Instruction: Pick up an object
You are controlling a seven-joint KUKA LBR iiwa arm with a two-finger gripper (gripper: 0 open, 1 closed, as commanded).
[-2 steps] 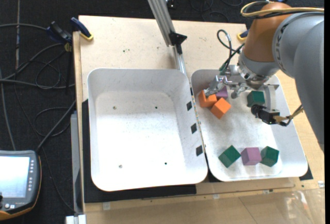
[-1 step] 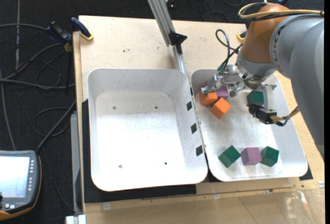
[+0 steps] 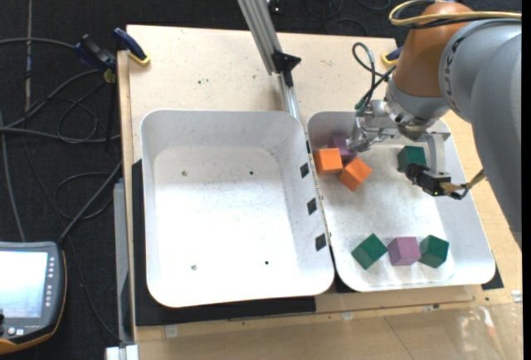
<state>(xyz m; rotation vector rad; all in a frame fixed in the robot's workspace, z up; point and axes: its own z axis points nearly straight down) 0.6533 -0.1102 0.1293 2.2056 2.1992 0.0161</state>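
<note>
The right bin (image 3: 465, 242) holds several small blocks. Two orange blocks (image 3: 329, 159) (image 3: 357, 174) lie near its upper left corner, with a purple block (image 3: 340, 142) partly hidden just behind them. My gripper (image 3: 358, 144) hangs low over this cluster, right next to the purple block and above the orange ones. A dark green block (image 3: 411, 158) lies to the right, under the arm's wrist. Along the bin's front sit a green block (image 3: 369, 250), a purple block (image 3: 404, 250) and another green block (image 3: 434, 250).
The left bin (image 3: 166, 184) stands beside the right one, their rims meeting at a divider (image 3: 314, 201). A slanted metal bar (image 3: 253, 6) crosses the bench at the back. A cable and a small black part (image 3: 431, 180) hang from the wrist.
</note>
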